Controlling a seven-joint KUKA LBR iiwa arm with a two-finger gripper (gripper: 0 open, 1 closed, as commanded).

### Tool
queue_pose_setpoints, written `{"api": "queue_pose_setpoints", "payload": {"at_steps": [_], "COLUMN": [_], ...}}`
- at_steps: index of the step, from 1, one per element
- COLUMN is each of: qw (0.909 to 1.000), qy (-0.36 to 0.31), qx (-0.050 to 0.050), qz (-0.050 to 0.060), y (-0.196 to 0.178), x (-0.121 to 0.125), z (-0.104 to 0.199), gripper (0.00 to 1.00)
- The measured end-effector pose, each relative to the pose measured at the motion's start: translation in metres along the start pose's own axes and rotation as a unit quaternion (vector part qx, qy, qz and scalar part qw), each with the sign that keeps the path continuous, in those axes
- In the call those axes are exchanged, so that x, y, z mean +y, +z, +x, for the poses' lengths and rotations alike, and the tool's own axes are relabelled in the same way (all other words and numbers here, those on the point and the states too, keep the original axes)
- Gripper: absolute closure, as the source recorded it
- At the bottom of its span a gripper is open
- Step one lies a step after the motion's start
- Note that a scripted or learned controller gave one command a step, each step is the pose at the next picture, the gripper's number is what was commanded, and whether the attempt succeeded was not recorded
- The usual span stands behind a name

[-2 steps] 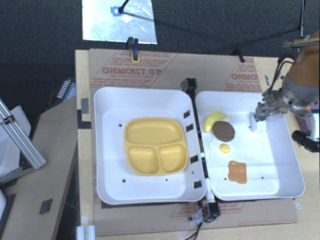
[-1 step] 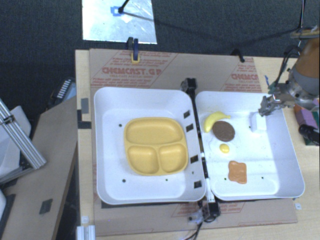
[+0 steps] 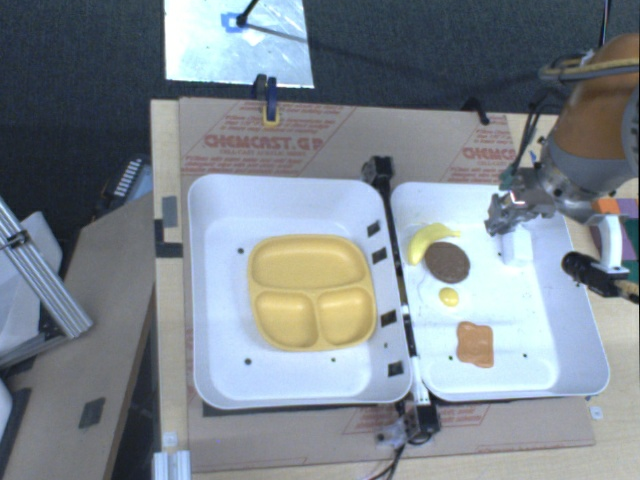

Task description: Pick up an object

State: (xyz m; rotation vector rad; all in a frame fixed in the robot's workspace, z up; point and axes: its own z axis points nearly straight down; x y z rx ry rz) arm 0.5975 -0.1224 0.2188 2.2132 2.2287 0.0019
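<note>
Hovering over the right bin (image 3: 575, 353) near its far edge, the gripper (image 3: 506, 230) is carrying nothing; its jaw state I cannot tell. A banana (image 3: 427, 239), brown disc (image 3: 447, 261) and orange piece (image 3: 475, 344) are lying (all untouched) on the bin floor, so picking is yet to begin.
</note>
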Motion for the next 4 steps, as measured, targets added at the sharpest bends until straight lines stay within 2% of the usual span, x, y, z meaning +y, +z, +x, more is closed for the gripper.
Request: {"api": "queue_pose_setpoints", "payload": {"at_steps": [2,3,4], "qw": [1.0,1.0,1.0], "qy": [-0.001,-0.001,0.0], "qx": [0.0,0.001,0.0], "qz": [0.001,0.0,0.0], "y": [0.008,0.011,-0.003], "x": [-0.033,-0.034,-0.048], "z": [0.098,0.147,0.201], "gripper": [1.0,1.0,1.0]}}
